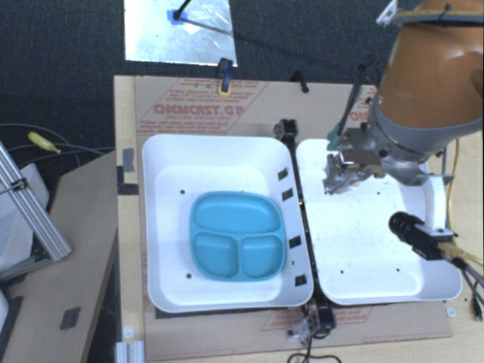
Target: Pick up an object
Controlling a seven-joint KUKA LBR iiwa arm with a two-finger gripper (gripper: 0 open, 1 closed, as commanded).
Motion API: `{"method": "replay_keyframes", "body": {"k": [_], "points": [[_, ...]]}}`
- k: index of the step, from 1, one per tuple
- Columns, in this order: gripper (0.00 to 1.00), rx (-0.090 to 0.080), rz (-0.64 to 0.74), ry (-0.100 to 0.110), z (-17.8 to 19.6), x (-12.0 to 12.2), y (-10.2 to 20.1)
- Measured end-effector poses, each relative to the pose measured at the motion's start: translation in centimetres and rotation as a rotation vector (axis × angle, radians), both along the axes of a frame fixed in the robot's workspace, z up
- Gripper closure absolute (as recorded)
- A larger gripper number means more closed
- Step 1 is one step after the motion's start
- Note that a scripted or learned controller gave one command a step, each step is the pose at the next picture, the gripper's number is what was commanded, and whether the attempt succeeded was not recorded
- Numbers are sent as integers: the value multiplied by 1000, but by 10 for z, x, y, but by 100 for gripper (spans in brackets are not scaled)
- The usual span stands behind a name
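Blue plate [237, 236] lies in left bin, well apart from hand [338, 178], grip perhaps unreadable.

1. This looks like a robot lab.
2. A big robot arm [435, 74] reaches over a bench [204, 100] made of board with printed letters.
3. Two white bins [162, 172] sit side by side on it.
4. Wires [45, 153] and a metal rail [30, 210] lie close by.
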State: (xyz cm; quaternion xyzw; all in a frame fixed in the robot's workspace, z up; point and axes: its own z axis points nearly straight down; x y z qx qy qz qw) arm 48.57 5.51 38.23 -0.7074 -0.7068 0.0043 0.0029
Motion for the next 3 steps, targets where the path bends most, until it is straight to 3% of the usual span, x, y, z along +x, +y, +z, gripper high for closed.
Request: {"method": "replay_keyframes", "body": {"k": [1, 3], "points": [[100, 4, 10, -15, 33, 1, 56], [100, 4, 15, -20, 54, 2, 53]]}}
